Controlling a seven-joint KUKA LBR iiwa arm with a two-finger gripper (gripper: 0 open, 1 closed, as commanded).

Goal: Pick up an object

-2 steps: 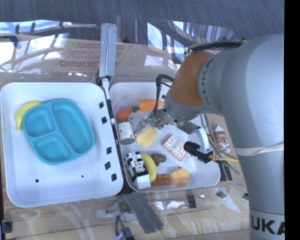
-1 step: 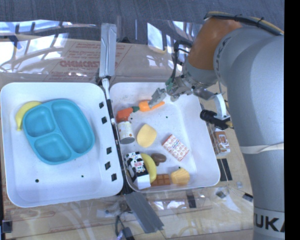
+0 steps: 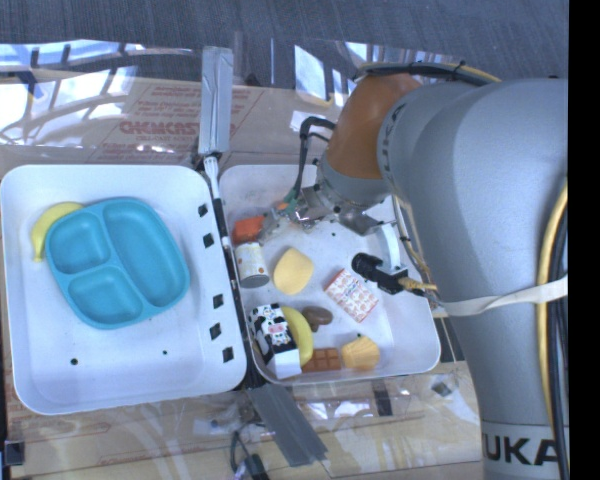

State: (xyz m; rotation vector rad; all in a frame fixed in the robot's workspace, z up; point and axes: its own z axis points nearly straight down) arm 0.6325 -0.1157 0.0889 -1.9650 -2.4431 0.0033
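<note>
1. you had the gripper low in the right white bin, at the small orange-red toy.
2. jaw state: couldn't tell.
3. the toy lay against the bin's left wall, an awkward approach, probably.

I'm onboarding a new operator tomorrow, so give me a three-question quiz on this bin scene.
1. True or false: the blue divided plate lies in the left bin.
2. Multiple choice: what sits partly under the plate's left edge? A) a yellow banana-shaped toy B) a can C) a chocolate bar
3. Fill in: in the right bin, the gripper is nearest the ____ object by the divider.

Key: 1 true; 2 A; 3 orange.
</note>
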